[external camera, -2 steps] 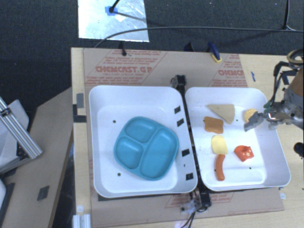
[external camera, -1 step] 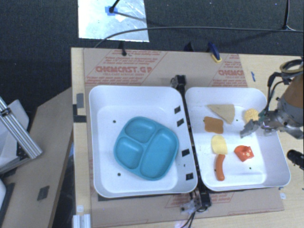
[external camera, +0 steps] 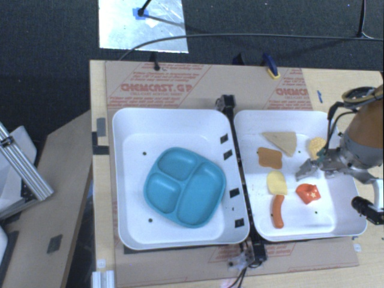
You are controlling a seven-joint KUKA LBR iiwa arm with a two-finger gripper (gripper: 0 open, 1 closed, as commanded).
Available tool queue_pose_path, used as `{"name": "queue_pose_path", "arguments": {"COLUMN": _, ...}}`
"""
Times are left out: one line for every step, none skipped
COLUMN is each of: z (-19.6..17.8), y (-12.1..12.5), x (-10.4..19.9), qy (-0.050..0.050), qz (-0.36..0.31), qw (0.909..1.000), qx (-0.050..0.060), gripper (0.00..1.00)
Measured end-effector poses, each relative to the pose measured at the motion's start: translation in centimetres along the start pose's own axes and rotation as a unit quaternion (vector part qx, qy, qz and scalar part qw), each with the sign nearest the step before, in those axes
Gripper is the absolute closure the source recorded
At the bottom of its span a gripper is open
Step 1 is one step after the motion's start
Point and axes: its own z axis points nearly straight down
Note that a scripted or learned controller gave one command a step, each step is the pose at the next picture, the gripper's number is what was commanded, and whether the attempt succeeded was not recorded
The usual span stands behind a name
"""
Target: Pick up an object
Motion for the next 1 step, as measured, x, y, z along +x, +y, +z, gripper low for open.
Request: {"name": "queue_pose_path", "arguments": {"z": -1.33, "y": 0.17, "x": -0.10, "qy": -0.002, "qz": 0.000, "qw": 1.0000, "qx": -0.003, "gripper": 1.00}}
